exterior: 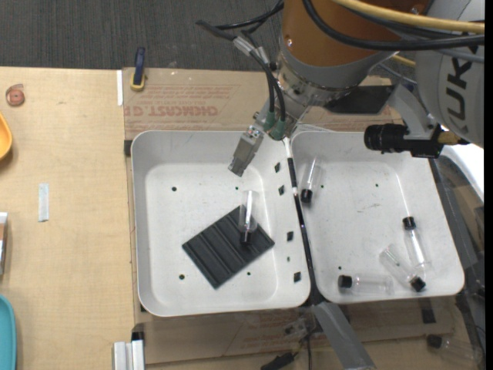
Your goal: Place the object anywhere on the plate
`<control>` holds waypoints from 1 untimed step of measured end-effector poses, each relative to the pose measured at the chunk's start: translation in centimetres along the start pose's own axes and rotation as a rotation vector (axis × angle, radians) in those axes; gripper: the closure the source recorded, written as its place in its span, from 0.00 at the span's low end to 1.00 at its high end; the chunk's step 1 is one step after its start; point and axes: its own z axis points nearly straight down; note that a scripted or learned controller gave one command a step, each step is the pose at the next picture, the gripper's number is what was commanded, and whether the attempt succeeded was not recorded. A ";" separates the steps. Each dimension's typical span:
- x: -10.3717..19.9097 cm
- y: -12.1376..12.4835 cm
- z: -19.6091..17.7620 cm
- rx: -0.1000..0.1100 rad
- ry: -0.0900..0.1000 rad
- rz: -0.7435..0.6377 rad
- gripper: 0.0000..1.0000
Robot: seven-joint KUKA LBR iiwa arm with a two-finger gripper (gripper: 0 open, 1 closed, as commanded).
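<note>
The gripper [245, 157] hangs over the upper middle of the left bin [154, 284], and seen from this slant its fingers merge into one grey wedge, so whether it is released or clenched cannot be told; nothing shows between the tips. Straight below it, toward six o'clock, a clear tube with a black cap [248, 216] lies with its capped end on the dark ribbed plate [227, 247] and its clear end reaching past the plate's upper corner. That reads as the task's object already set down on the plate, with the arm lifted clear above it, though the transparent body makes the exact contact hard to judge. At three o'clock from the gripper, across the rims where the bins meet, the right bin [431, 176] holds more tubes: one [309, 180] near its left wall, one [414, 241] toward the right, and a loose cluster [385, 276] along the bottom edge, whose clear bodies blur into the white floor so their number is uncertain. The arm's orange band [339, 21] and wrist are cut off by the top edge, and its bulk covers the bins' far rims.
</note>
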 end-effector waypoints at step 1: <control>-0.1 0.1 -0.8 0.001 -0.002 0.000 1.00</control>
